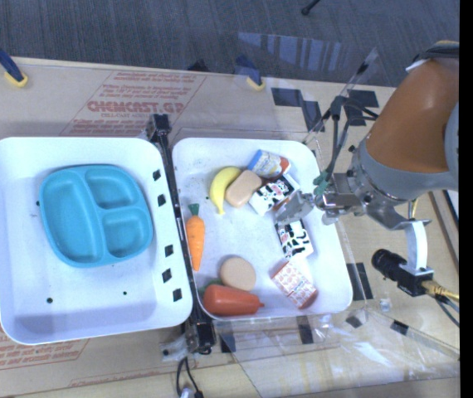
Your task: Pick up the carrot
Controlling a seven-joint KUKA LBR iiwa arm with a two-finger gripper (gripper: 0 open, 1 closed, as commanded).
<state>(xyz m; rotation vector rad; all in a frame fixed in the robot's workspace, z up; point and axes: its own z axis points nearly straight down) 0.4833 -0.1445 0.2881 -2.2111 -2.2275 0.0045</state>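
Lettering in faded red on the brown counter [220, 98] reads "CHEMCAST GP" at about 12 o'clock above the left bin [4, 247]. That bin holds a blue sectioned plate [95, 214] near its centre. The right bin [336, 284] holds the rest. The carrot [195, 232] lies at its 9 o'clock edge, just beside the divider, green top toward 12 o'clock. At 12 o'clock a yellow banana [221, 186] touches a tan bread roll [243, 189], with a small blue-topped bottle [268, 163] just behind. A cow-patterned carton [268, 196] sits near the centre and a second [296, 239] toward 3 o'clock. At 6 o'clock lie a round tan bun [237, 273], a red pepper [231, 300] and a red-checked packet [293, 282]. The pincer [290, 206] hangs between the two cartons, well apart from the carrot; I cannot tell how its jaws stand.
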